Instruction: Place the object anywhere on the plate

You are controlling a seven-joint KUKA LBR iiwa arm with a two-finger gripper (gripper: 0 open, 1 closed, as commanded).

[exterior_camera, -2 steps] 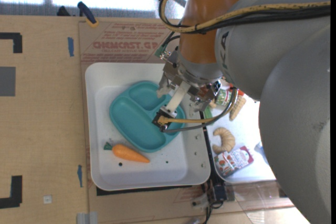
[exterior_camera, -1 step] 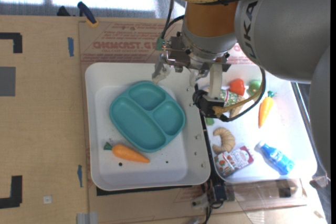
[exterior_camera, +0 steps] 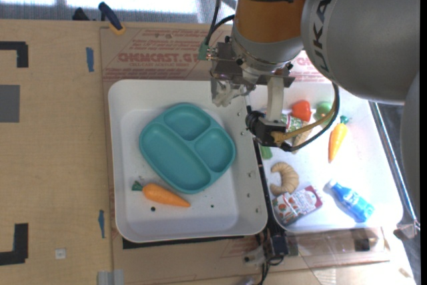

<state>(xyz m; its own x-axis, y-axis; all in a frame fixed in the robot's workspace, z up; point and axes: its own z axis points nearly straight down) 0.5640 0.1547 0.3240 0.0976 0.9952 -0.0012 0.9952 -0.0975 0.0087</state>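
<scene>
Carrot beside plate, left bin; fingers well apart, above.

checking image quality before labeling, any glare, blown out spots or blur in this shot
Camera view: the windows along the top are blown out to white; the right bin is washed out by bright light, while the left bin and teal plate are evenly lit; the arm looms large and slightly soft.

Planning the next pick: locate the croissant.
The croissant lies in the right bin, near its left wall, just above the red snack packet.
</scene>
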